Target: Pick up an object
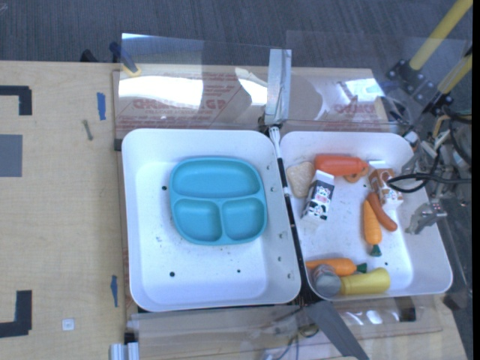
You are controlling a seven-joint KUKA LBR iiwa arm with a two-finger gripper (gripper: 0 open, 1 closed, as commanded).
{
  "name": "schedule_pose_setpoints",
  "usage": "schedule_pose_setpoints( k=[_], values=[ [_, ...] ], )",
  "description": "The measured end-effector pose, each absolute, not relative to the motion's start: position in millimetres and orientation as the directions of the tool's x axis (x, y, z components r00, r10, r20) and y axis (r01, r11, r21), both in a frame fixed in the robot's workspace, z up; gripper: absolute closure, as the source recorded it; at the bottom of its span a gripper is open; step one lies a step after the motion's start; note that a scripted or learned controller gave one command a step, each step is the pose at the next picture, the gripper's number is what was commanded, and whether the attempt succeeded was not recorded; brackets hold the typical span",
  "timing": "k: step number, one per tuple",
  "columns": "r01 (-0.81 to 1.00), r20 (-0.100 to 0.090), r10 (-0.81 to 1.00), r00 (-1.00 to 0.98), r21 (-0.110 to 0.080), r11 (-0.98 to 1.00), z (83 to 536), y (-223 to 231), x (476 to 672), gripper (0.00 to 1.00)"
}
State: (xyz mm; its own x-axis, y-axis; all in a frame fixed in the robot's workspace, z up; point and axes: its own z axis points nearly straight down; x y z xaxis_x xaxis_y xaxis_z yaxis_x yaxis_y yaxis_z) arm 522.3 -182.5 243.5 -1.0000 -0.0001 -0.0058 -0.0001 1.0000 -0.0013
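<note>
The right bin (420, 272) holds several small toy foods. A white carton with a black cow print (320, 196) lies near its middle, beside a beige bread-like piece (300, 177). An orange-red piece (339, 163) sits at the back. An orange carrot (371, 225) and a red sausage (384, 210) lie on the right side. Along the front edge are another orange carrot (337, 265), a grey round item (326, 280) and a yellow piece (367, 280). The left bin (150, 276) holds a blue divided plate (217, 201).
Clear plastic panels (277, 88) stand behind the bins. Black cables and grey hardware (427, 178) crowd the right bin's right rim. A yellow pole (444, 25) crosses the top right. Wooden bench surface (52, 216) spreads to the left.
</note>
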Motion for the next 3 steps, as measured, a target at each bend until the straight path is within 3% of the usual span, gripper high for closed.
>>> schedule_pose_setpoints(
  k=[1,2,3],
  values=[
    [0.092,-0.001,0.092,-0.996,0.001,0.996,97.5,-181.6,530.6,0.00],
    [0.089,-0.014,0.089,-0.996,-0.003,0.996,111.9,-180.9,534.9,1.00],
    [0.089,-0.012,0.089,-0.996,-0.002,0.996,111.1,-180.6,534.6,0.00]
  ],
)
